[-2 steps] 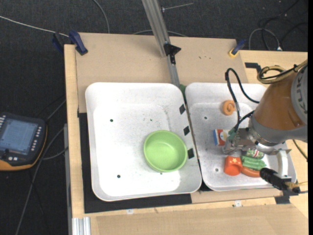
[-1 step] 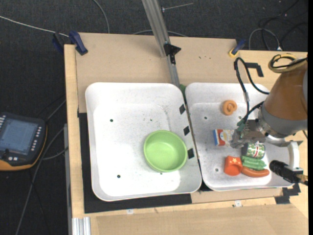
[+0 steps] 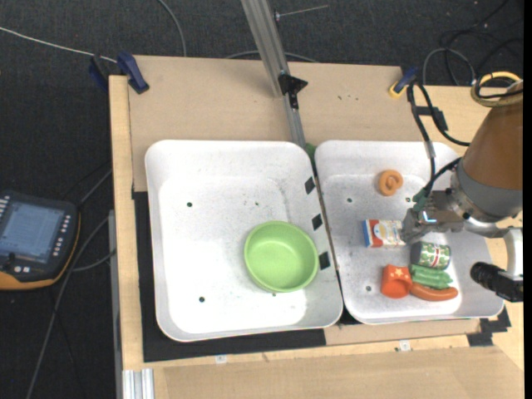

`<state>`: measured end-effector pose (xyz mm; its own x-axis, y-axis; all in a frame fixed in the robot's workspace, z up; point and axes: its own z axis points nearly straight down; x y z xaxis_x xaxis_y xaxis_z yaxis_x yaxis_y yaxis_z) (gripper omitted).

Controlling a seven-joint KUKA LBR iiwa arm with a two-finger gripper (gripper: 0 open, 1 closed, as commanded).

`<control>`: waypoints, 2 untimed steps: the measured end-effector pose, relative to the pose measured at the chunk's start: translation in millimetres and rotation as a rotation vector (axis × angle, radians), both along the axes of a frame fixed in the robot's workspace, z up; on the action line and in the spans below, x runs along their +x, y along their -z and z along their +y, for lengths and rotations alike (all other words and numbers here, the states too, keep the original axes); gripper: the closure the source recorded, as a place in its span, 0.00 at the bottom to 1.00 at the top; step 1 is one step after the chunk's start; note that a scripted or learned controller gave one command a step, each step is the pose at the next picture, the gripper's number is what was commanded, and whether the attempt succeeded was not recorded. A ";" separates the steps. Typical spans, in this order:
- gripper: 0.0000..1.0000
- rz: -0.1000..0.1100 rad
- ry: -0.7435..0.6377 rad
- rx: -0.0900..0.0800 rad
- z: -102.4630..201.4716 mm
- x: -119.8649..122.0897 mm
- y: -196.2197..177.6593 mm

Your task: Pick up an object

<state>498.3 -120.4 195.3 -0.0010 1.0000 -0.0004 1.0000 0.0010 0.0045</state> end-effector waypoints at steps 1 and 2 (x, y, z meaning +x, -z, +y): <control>1.00 -0.001 0.001 0.000 -9.2 -1.0 -56.6; 1.00 0.005 -0.004 0.001 42.7 9.6 -44.9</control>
